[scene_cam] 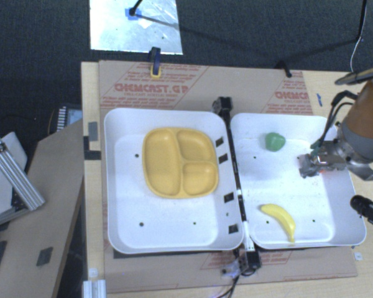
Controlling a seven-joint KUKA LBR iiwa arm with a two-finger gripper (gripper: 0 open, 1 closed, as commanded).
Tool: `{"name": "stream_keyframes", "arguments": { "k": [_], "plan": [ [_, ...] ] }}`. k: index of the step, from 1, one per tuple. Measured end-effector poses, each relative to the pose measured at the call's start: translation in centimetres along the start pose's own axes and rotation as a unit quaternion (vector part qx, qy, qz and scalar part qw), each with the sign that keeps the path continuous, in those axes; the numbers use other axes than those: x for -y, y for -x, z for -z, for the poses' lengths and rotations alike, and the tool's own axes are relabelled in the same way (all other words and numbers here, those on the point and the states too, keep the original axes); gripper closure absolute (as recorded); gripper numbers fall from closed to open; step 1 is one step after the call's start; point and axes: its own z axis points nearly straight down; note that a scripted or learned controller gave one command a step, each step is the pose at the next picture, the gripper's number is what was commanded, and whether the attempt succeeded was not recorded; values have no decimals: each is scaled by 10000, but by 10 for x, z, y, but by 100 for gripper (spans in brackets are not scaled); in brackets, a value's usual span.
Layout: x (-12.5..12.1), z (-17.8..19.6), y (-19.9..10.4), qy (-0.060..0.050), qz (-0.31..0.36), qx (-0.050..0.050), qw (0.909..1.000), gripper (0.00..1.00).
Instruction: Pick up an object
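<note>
In the left bin (121, 228), a yellow plate (179, 162) with 3 compartments lies near the middle, and all 3 compartments look bare. A black divider strip (231, 166) runs between the 2 bins. The right bin (336, 228) holds 2 loose things: a small green object (274, 141) near its far edge, and a banana (280, 219) near its front edge, its long axis running on a slant from upper left to lower right. Further right, the gripper (311, 164) hangs low over the right side of this bin, at the end of the arm (367, 126) reaching in from the right edge; whether it is open or closed cannot be told, as it reads as a small grey blur. Nothing can be seen held in it. The relation that matters for the next move is that both candidates lie to the left of the gripper: the green object sits near, up and to the left, while the banana lies down and to the left, somewhat further off. The green object looks the nearer choice, though its rounded shape may slip.
</note>
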Motion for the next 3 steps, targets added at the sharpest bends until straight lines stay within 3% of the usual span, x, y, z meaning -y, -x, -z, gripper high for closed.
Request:
{"name": "stream_keyframes", "arguments": {
  "k": [1, 3],
  "plan": [
    [-2, 53, 0, -5, 5, 0, 10000, 100],
    [-16, 21, -104, -42, 23, -18, 10000, 100]
  ]
}}
